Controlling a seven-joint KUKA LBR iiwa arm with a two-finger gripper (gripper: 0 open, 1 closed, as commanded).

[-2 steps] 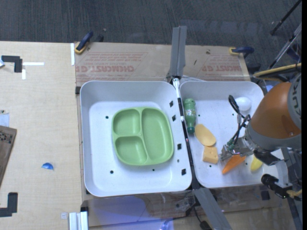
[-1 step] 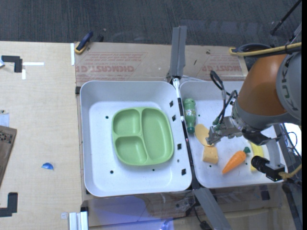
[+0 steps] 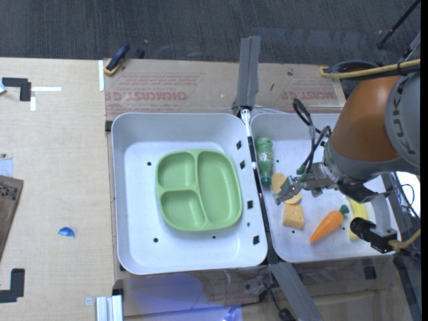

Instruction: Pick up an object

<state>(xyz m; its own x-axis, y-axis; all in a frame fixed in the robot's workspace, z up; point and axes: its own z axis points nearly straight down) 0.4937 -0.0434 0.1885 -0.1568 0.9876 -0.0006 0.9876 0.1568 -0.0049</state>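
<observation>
Pincer [image 3: 289,192] low in right bin [image 3: 284,243], fingers' state impossible to tell. Yellow cheese wedge [image 3: 293,216] at 6 o'clock, carrot [image 3: 326,226] at 4, green bottle [image 3: 265,159] at 11. Green divided plate [image 3: 199,190] in left bin [image 3: 134,199].

Pale wooden bench [image 3: 53,179], dark carpet [image 3: 167,12]

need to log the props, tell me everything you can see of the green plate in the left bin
The green plate is a pale green, rounded-square tray that looks like smooth plastic, split by raised ridges into three compartments: two smaller ones on its left, one long one on its right. It lies flat, slightly turned, near the middle of the left bin, resting on the bin's floor with nothing in it or touching it.
</observation>
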